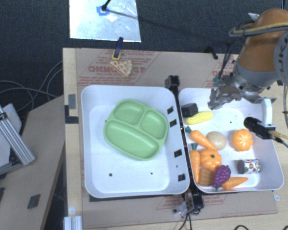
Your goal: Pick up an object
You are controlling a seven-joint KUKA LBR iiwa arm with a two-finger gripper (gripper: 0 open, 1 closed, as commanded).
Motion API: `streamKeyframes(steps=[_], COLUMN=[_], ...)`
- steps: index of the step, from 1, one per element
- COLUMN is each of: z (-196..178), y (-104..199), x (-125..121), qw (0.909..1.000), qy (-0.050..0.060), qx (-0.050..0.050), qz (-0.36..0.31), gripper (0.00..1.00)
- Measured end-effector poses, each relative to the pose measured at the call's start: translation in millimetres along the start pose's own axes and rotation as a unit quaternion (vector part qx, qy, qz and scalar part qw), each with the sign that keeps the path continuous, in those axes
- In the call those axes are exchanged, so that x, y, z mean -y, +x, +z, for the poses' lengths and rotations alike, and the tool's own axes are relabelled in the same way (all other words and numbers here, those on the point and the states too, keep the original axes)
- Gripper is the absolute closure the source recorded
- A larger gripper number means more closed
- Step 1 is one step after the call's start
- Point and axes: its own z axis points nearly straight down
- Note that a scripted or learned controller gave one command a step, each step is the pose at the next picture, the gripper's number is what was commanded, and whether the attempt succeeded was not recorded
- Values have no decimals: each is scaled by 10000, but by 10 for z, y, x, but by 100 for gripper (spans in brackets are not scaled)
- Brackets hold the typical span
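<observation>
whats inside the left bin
The left bin holds one thing: a green divided plate lying flat, its three compartments bare. Whatever bin floor lies under the plate is covered, so I cannot say if anything sits beneath it.

The arm runs off the right edge; the tool's fingers are too blurred to tell apart.

Grey arm w/ orange band reaches in from right, wrist bent down; tool points downward.
</observation>
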Motion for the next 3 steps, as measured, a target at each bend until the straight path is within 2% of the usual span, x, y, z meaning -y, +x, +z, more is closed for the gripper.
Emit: streamKeyframes(steps=[1, 2, 3], z=[144, 238, 239], y=[440, 1006, 1036], x=[157, 298, 293], qw=[10000, 10000, 10000], qy=[16, 13, 6], qx=[-1, -3, 6], qz=[8, 2, 19], gripper=[100, 100, 100])
